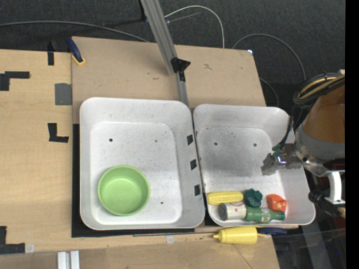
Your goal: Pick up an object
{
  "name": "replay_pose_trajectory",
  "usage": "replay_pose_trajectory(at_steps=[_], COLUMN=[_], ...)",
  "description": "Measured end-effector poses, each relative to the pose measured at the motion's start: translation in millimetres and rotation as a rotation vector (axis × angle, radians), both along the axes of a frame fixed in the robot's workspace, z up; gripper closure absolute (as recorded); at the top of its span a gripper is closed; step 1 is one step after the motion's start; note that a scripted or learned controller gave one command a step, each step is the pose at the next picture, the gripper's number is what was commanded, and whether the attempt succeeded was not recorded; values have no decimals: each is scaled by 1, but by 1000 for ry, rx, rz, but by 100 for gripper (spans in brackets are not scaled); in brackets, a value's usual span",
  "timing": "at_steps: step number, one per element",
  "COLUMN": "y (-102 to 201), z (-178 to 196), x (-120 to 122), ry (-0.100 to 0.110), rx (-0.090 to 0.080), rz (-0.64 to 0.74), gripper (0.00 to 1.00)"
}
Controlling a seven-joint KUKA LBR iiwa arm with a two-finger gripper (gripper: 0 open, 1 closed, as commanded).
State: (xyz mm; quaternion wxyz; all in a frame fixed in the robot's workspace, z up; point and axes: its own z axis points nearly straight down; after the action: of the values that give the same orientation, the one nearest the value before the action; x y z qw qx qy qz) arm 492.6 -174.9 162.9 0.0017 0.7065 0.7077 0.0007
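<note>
**Ana:** Where does the arm stand?

**Ben:** The grey arm with the orange band (328, 119) reaches in from the right, and its metal end effector (275, 162) sits over the right edge of the right shallow white bin (235, 122). It is small and blurred at that spot, so whether it is wide or narrow cannot be told. Nothing can be seen between its tips.

**Ana:** And the things to pick?

**Ben:** They lie clustered in the near right corner of that same bin, below the end effector and apart from it. A yellow corn-cob-shaped toy (224, 197) lies flat on the left of the cluster. Just beside it to the right is a small dark green lump (253, 196), and further right an orange-red piece (276, 203). Under them lies a green bottle with a white label end (249, 213), on its side along the bin's near wall.

**Ana:** Anything outside the bins?

**Ben:** A yellow plastic bottle (238, 235) lies on its side on the tan wooden worktop (123, 72), just in front of the right bin's near rim.

**Ana:** The left bin?

**Ben:** The left shallow white bin (134, 114) holds a round light green bowl (123, 190), upright in its near left corner. A grey metal pole (160, 27) slants down from above to where the two bins meet.
</note>
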Motion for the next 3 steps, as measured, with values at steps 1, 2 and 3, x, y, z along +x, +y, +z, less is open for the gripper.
replay_pose_trajectory(at_steps=[1,2,3], y=[-10,-10,46], z=[54,80,67], x=[-2,-2,4], ry=[0,2,6], rx=[-1,1,3], rz=[-1,0,5], gripper=[100,100,100])
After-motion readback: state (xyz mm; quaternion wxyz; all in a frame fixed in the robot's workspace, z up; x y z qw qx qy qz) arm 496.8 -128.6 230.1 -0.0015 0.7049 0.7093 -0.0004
